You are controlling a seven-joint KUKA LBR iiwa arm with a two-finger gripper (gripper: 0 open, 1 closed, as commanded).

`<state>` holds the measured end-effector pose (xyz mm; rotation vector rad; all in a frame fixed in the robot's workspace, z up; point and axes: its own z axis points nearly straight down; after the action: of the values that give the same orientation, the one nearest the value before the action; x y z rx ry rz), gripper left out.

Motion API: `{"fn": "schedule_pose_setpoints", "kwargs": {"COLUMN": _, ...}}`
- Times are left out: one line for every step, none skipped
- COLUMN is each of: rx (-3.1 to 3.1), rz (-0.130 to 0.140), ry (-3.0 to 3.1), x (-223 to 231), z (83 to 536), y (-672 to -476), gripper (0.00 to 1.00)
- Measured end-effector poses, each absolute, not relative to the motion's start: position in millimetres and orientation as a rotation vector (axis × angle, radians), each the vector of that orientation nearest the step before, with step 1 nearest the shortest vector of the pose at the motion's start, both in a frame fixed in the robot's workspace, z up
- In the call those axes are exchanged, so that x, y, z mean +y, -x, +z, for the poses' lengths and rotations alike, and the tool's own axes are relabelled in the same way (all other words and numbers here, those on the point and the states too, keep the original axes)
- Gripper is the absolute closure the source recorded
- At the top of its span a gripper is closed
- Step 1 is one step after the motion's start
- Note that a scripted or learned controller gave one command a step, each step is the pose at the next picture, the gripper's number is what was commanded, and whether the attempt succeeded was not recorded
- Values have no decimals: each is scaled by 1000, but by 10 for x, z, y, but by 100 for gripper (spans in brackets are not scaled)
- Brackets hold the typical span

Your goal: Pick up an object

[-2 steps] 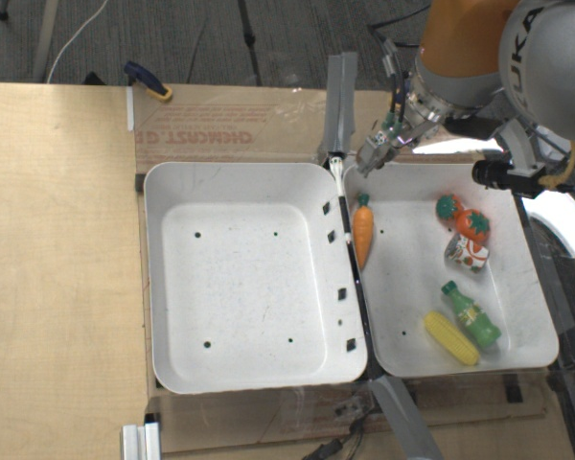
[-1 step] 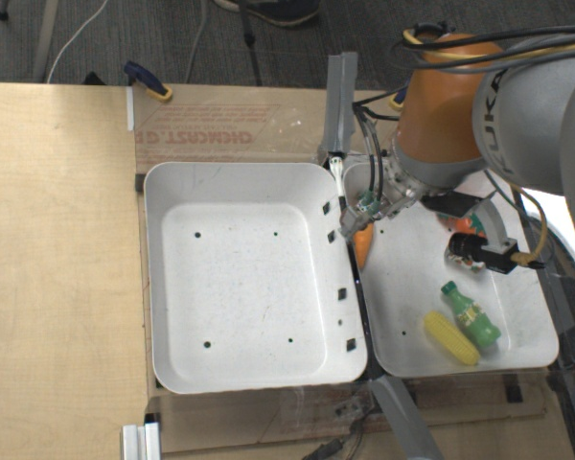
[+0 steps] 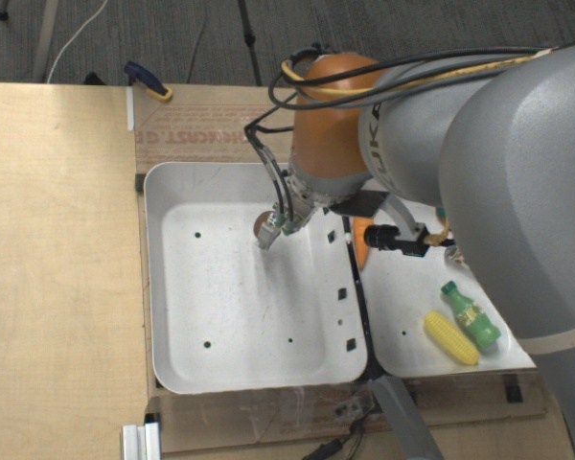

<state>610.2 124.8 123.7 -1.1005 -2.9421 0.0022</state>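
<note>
My gripper hangs over the far right part of the left bin, below the orange wrist band. A small reddish-brown object shows right against the gripper's tip; I cannot tell whether it is gripped or lies on the bin floor beside it. In the right bin lie a yellow corn cob and a green bottle side by side near the front. An orange object is by the divider, partly hidden under the arm.
The big grey arm covers the far and right parts of the right bin. A cardboard sheet lies behind the left bin, with a blue and yellow clamp at its corner. Bare wooden bench extends to the left.
</note>
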Motion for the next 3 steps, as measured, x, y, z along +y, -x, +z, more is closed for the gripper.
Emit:
{"fn": "schedule_pose_setpoints", "kwargs": {"rx": -2737, "rz": 4, "ry": 1539, "x": 596, "z": 1911, "y": -4846, "gripper": 100}}
{"fn": "schedule_pose_setpoints", "kwargs": {"rx": -2870, "rz": 2, "ry": 1282, "x": -106, "z": 2993, "y": -4796, "gripper": 100}}
{"fn": "schedule_pose_setpoints", "kwargs": {"rx": -2737, "rz": 4, "ry": 1544, "x": 492, "z": 3299, "y": -5689, "gripper": 100}}
